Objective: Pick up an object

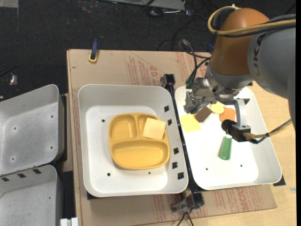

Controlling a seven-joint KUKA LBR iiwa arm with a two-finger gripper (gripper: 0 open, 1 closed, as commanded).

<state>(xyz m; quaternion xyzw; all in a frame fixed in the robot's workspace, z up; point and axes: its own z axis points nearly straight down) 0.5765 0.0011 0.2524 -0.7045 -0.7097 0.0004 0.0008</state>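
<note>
Here, in the camera view, the gripper [201,106] hangs over the right bin [244,173] above a brown block [203,114]; its grip cannot be told. Centre over the block, clear of the yellow piece [190,124], before closing.

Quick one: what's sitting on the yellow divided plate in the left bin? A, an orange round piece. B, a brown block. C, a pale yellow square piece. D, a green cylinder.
C: a pale yellow square piece lies on the plate's upper right compartment, in the left bin; the green cylinder is in the right bin.
</note>
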